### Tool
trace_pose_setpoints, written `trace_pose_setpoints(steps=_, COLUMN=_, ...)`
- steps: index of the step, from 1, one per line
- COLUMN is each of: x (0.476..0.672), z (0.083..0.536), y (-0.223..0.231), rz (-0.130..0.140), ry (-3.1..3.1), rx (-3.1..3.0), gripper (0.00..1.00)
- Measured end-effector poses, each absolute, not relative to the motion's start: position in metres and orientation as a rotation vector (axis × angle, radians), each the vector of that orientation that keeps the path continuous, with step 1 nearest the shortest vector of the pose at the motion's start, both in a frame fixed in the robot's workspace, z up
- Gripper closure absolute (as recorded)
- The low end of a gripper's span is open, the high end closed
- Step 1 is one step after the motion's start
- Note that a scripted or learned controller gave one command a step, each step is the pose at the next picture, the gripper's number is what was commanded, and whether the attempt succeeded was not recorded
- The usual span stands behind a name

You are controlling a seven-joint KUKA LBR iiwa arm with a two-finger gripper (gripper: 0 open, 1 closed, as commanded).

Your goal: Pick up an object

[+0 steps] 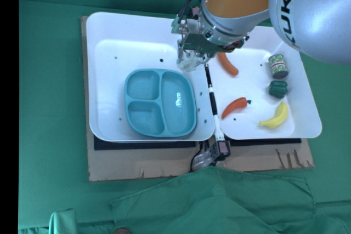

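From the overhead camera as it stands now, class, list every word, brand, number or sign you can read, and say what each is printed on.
"KUKA": black capitals running down the grey arm near the top right; the top of the word is cut off by the frame edge.
Label on the small can in the right bin: printed, but too small and blurred to read.
No other readable text.

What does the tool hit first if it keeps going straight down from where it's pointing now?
Most likely the bare floor of the left bin, near its right wall. The tool hangs just above and right of the teal divided plate, so it probably misses the plate. Depth is hard to judge from this slanted view.
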State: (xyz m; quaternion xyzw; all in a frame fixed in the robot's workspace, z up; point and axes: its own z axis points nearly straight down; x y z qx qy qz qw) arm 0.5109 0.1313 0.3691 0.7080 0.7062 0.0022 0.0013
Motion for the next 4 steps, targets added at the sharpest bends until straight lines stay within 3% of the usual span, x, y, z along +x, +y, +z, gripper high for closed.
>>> trace_pose_setpoints(steps=1, x=0.467, z=0.338, y=0.169, rz=0.002, ry=2.219, rx=2.224, gripper=1.0)
trace_pose_setpoints(steps=2, x=0.592, z=0.363, y=0.117, rz=0.007, ry=2.215, rx=2.222, gripper=1.0)
trace_pose_setpoints(steps=3, x=0.584, z=0.361, y=0.164, rz=0.008, ry=2.217, rx=2.222, gripper=1.0)
trace_pose_setpoints(steps=4, x=0.661, z=0.319, y=0.157, rz=0.006, ry=2.215, rx=2.222, gripper=1.0)
